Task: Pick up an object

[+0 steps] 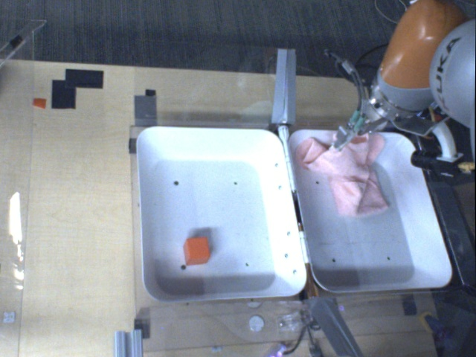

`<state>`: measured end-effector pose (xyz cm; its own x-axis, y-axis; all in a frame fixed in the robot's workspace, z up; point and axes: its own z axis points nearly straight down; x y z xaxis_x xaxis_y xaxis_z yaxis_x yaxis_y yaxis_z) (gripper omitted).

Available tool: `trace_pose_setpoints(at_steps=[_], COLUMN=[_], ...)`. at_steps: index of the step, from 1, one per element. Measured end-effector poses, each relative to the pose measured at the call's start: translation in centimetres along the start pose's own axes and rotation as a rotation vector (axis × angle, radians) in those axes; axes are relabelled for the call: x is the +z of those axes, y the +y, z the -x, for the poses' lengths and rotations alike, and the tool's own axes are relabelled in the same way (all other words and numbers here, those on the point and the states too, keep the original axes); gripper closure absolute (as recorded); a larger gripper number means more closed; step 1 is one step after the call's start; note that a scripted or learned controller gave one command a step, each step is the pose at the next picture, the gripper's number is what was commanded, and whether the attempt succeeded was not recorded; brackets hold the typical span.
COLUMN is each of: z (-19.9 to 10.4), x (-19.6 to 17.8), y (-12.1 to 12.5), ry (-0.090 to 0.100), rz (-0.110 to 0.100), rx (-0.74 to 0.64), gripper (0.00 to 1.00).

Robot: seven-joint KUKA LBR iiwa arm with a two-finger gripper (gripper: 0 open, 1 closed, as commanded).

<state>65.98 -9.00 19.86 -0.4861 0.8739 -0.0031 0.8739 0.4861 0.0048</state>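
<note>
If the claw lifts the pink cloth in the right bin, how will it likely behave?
The pink cloth lies crumpled and folded, so it is probably floppy and would drape from one pinch point. It looks thin, so likely light. Trailing folds might drag along the right bin.

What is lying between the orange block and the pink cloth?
In the camera view, bare white floor of both bins and their adjoining rims separate the orange block from the pink cloth.

Grey arm [446,58] enters from right, orange band above wrist. Wrist bent down and leftward. Tool [343,137] low, tip pointing down-left; finger state too small to tell.
</note>
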Motion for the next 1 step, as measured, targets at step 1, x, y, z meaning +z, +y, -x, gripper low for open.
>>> trace_pose_setpoints(at_steps=[1], z=[-3.93], x=[0.82], y=[3.28], ry=[-0.001], rz=[0.002], rx=[-0.176], gripper=[1.0])
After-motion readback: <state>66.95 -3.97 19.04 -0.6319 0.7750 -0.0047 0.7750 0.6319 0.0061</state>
